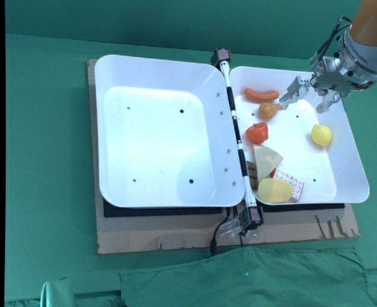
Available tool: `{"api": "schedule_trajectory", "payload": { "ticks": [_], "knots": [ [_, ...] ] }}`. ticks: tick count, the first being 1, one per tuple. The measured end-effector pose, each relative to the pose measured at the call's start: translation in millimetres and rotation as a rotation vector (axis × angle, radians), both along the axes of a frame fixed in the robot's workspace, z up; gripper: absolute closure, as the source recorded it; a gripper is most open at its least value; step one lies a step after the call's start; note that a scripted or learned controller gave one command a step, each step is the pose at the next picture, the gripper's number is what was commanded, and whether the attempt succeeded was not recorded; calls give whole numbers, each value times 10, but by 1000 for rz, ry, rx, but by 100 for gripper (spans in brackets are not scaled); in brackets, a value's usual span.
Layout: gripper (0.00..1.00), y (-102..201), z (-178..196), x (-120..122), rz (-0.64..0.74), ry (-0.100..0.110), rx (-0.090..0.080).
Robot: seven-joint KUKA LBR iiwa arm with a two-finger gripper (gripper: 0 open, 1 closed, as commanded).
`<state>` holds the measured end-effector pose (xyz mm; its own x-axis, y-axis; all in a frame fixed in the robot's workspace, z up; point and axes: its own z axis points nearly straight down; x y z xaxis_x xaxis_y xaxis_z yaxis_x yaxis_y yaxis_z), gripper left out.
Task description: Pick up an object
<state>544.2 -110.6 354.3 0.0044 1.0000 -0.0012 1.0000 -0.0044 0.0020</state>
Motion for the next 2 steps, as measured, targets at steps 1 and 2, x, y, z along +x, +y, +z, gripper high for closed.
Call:
{"api": "schedule_trajectory", "payload": {
  "ticks": [1,2],
  "knots": [
    [0,0,0,0,0,0,0],
    [0,7,-610,16,0,6,1]
  ]
}}
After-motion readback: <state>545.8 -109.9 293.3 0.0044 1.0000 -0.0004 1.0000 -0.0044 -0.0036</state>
